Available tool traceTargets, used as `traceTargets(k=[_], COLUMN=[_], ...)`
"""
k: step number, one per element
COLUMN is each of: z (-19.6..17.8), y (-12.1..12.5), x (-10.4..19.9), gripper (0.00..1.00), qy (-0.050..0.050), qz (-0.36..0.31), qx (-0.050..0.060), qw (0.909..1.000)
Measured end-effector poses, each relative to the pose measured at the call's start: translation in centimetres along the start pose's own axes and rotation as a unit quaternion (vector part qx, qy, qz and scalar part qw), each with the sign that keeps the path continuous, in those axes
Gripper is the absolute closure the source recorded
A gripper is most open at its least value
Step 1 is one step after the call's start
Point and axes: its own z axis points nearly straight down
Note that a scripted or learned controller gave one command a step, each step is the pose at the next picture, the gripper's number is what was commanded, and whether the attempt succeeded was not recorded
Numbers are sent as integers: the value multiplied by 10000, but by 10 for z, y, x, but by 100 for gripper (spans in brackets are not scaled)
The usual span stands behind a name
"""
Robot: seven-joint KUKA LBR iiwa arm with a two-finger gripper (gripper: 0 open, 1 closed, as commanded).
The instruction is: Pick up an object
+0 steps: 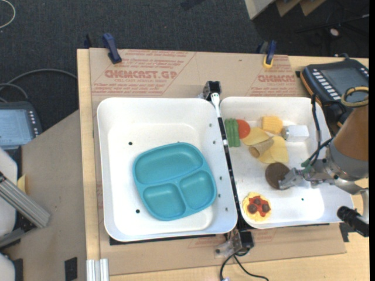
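Note:
The right bin [304, 206] holds several toy foods. A green piece [232, 132] and an orange-red piece [244, 127] lie by its left wall. Yellow pieces [271, 123] and a white block [297, 132] lie further back. A small round pizza [257, 205] rests at the front. A dark brown round piece [274, 173] lies mid-bin. My gripper [288, 181] is low in this bin, its tip against the brown piece's right side. The grey arm [345, 157] reaches in from the right.
A teal divided plate [174, 180] lies in the left bin [117, 127]. A black divider clip [212, 89] sits between the bins at the back. A pendant [334, 81] lies at the back right of the bench.

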Motion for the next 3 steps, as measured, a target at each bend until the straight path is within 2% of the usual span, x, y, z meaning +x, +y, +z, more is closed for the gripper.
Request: traceTargets(k=[1,2,3], z=[21,19,19], y=[62,56,113], x=[21,35,45], gripper=[0,0,0], qy=[-19,-24,-20], qz=[-25,2,-11], qx=[-35,-42,-38], qw=[10000,10000,10000])
